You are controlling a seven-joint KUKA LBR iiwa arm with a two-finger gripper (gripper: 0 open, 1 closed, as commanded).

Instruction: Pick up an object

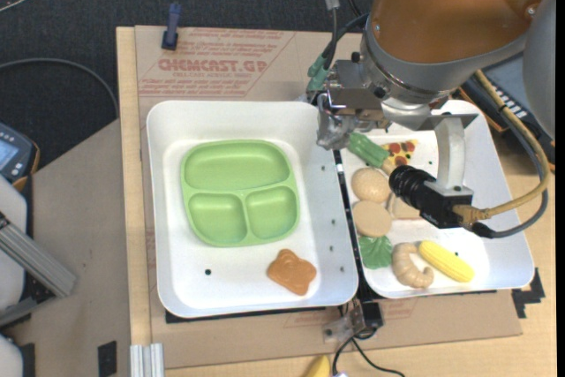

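Observation:
My gripper (332, 130) hangs under the big orange and grey wrist, over the far left corner of the right bin (503, 216), close to the wall between the two bins. Just right of it lies a green pickle-shaped piece (365, 149). Below that are two beige round pieces (370, 184) (372, 221), a green leafy piece (377, 252), a pale shrimp (411, 266) and a yellow corn cob (446, 260). Small red and yellow bits (403, 151) lie near the arm. The arm hides the far part of this bin.
The left bin (163, 190) holds a green divided plate (238, 190) and a brown nugget (292, 271) near its front right corner. A black cylinder with a cable (428, 195) juts from the arm over the right bin. Cardboard (212, 57) lies under both bins.

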